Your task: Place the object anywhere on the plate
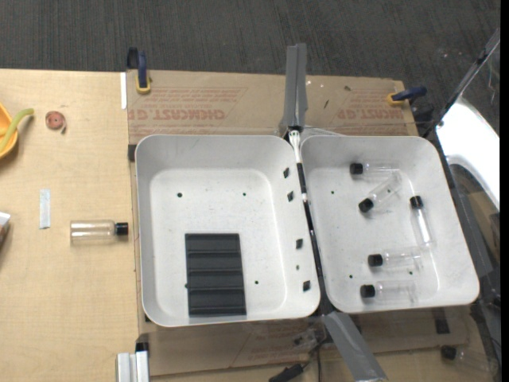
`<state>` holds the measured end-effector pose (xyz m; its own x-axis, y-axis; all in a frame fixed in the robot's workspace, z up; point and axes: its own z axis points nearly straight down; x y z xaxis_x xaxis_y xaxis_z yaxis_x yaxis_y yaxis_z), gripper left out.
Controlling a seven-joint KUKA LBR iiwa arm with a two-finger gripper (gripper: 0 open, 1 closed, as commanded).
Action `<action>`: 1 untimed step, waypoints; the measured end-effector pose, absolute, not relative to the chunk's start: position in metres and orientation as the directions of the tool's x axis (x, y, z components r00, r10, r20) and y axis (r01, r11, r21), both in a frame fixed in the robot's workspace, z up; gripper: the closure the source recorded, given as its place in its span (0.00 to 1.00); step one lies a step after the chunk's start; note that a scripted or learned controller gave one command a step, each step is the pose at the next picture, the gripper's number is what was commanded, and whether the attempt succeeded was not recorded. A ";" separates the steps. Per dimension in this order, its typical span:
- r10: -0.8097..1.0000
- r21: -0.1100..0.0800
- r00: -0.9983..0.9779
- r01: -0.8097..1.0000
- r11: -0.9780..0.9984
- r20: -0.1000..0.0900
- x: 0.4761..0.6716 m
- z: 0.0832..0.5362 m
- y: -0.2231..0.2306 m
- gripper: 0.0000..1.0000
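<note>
A: Where are the objects?

B: Five clear vials with black caps lie in the right bin (445,213). The top vial (375,169) lies flat with its cap to the left. Just below it, the tilted vial (382,193) has its cap at the lower left. The long vial (420,223) lies near the right wall with its cap up. The low vial (395,258) and the last vial (391,292) lie near the front wall, both caps to the left.

A: Are they touching?

B: The top two are very close; I cannot tell if they touch.

A: And the plate?

B: The plate (214,274) is black and ribbed. It lies flat in the left bin (159,213), near the front wall, well apart from all five.

A: Outside the bins?

B: A spare vial (94,230) lies on the bench (64,309), left of the left bin, and cardboard (207,106) is under both bins
</note>
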<state>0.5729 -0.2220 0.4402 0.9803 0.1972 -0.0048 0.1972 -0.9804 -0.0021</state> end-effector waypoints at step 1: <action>0.198 -0.001 0.980 0.198 -0.980 -0.004 0.639 0.439 -0.177 0.00</action>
<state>0.6388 -0.1765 0.4393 0.9801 0.1984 -0.0038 0.1984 -0.9801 -0.0011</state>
